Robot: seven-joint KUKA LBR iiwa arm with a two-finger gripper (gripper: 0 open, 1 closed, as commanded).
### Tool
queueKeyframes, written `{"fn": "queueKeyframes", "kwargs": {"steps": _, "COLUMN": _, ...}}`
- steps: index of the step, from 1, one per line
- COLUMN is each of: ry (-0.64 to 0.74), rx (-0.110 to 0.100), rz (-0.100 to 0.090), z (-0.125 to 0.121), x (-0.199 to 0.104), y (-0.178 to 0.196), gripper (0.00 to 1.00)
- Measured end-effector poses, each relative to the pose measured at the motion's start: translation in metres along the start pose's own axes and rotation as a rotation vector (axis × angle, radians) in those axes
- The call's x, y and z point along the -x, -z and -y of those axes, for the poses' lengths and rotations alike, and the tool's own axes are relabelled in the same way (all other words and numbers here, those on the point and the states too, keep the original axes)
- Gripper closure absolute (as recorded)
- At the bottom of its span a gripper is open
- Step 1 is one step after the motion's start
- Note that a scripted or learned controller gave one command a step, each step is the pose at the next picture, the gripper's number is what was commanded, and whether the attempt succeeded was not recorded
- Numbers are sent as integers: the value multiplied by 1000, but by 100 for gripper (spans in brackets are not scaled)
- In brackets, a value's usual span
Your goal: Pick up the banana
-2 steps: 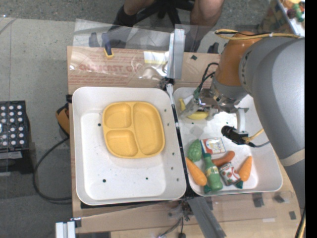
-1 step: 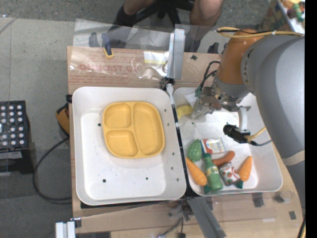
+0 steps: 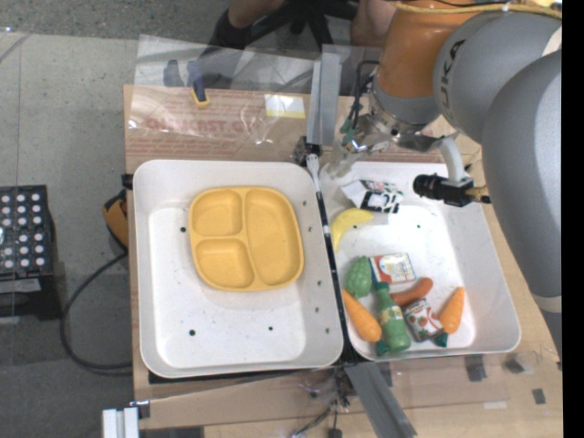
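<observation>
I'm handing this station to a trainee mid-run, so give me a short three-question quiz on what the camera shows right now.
1. True or false: the banana lies on the yellow divided plate.
2. Which bin holds the banana? A) the left bin B) the right bin C) neither
3. Fill in: the claw is above the right bin's ____ corner, near the divider between the bins.

Key
1. False: it lies in the right bin, against its left wall, apart from the plate.
2. B
3. Far left: it sits beyond the banana, which lies free on the bin floor.
</observation>
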State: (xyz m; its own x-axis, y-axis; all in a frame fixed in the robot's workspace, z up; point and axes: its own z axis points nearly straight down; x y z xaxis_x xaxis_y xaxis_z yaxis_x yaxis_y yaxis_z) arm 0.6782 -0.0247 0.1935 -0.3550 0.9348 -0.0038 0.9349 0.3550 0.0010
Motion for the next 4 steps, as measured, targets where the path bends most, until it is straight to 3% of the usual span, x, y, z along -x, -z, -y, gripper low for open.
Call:
{"fn": "queueKeyframes", "kwargs": {"steps": 1, "ry": 135, "rx": -1, "rz": -2, "z": 120, "x": 59, "y": -101, "gripper": 100}}
{"fn": "queueKeyframes", "kwargs": {"steps": 2, "ry": 136, "rx": 0, "rz": -3, "z": 120, "x": 58, "y": -101, "gripper": 0}}
{"fn": "queueKeyframes", "kwargs": {"steps": 3, "ry": 113, "rx": -11, "rz": 0, "z": 73, "x": 53, "y": -101, "gripper": 0}}
{"fn": "queueKeyframes", "kwargs": {"steps": 4, "ry": 10, "rx": -65, "rz": -33, "z": 50, "x": 69, "y": -102, "gripper": 0}}
